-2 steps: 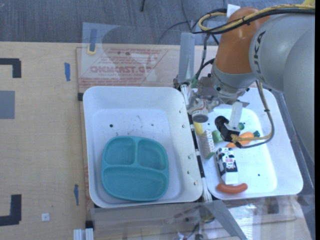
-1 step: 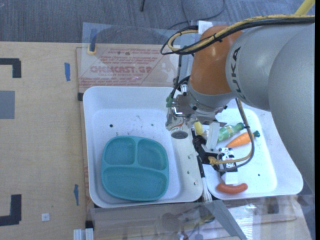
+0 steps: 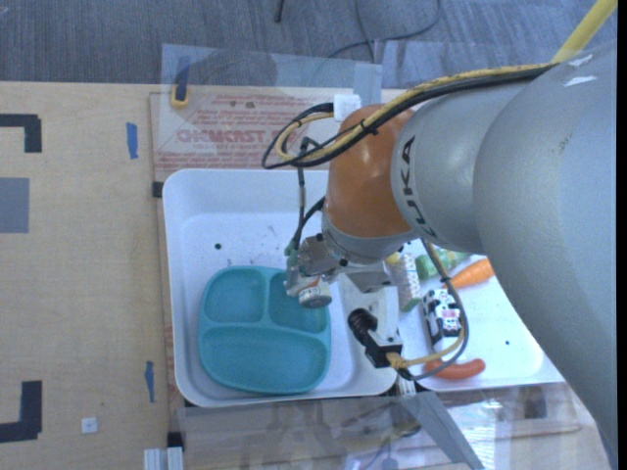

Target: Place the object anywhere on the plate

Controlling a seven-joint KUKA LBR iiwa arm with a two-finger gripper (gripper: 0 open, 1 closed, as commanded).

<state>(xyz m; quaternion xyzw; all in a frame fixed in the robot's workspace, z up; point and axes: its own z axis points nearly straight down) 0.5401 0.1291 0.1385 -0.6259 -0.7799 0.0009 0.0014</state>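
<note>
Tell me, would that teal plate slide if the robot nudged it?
Probably: the teal plate looks like light, smooth plastic lying flat on the smooth white bin. Being low and wide, it seems unlikely to tip.

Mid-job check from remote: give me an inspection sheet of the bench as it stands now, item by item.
Surface: wooden bench with blue tape marks; two white bins, left bin and right bin.
Job's things: teal divided plate lies in the left bin; the object to place cannot be made out.
Clutter: orange carrot-like pieces and a green item in the right bin.
Grippers: claw over the plate's upper right compartment; its state is unclear.
Cables: yellow and black cables run along the arm.
Surroundings: grey carpet beyond the bench.
</note>
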